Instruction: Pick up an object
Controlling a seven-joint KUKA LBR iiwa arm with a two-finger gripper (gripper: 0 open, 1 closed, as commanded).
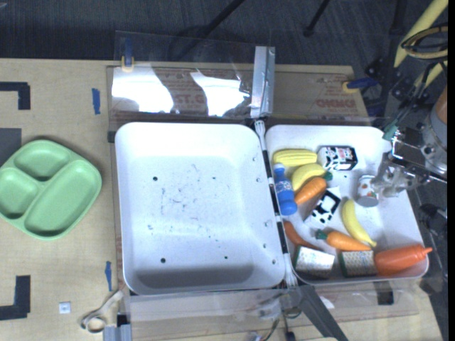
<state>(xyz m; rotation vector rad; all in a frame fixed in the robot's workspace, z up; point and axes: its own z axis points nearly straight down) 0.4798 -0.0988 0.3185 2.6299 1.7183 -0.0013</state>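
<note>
Toys point(334, 219) crowd the right bin point(409, 215); fingers point(387, 183) blurred above it.

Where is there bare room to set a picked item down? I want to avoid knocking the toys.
The left bin offers a bare white floor from wall to wall. In the right bin, a small bare patch lies below the gripper, right of the single banana. It is crowded along the divider and near edge: blue bottle, carrots.

The hand point(387, 180) is pale grey metal, blocky and shiny; behind it sits a darker grey wrist with black cables point(426, 45) above.
</note>
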